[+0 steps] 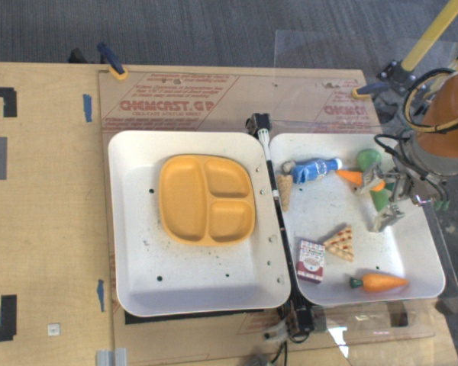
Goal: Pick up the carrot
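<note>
Camera view, nearest edge first: the carrot (379,283) lies on the floor of the right bin (435,269), at its front, beside a small red carton (311,260) and a pizza slice (340,244). Farther back, the hand (385,213) hangs over that bin's right side, well apart from the carrot; how wide its grip stands I cannot tell. A blue bottle (316,169) lies beyond. The left bin (130,227) holds an orange divided plate (207,199).
</note>
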You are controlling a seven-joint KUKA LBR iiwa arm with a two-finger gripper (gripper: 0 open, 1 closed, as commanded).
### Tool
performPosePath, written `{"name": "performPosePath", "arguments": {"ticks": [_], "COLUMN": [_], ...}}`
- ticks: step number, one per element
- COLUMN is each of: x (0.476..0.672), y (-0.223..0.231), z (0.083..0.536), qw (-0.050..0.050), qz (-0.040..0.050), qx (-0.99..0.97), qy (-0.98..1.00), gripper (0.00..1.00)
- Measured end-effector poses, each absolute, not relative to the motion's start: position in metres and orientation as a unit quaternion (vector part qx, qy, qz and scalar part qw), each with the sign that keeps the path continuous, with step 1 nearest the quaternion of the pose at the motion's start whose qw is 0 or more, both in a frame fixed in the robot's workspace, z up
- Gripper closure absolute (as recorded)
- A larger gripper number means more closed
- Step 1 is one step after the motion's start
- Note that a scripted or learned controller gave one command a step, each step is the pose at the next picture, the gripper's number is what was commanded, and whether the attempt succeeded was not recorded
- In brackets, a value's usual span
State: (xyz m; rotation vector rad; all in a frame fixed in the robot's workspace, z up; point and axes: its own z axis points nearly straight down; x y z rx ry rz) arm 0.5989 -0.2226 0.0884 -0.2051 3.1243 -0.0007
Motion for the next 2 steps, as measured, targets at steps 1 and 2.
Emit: {"name": "performPosePath", "arguments": {"ticks": [1,2], "x": [0.642,0.656], "y": [-0.22,-0.224], "z": [0.087,0.194], "qw": [0.001,0.011], "qz": [0.0023,-0.0013], "qx": [0.096,0.162], "qy": [0.995,0.987], "gripper": [0.0,0.0]}}
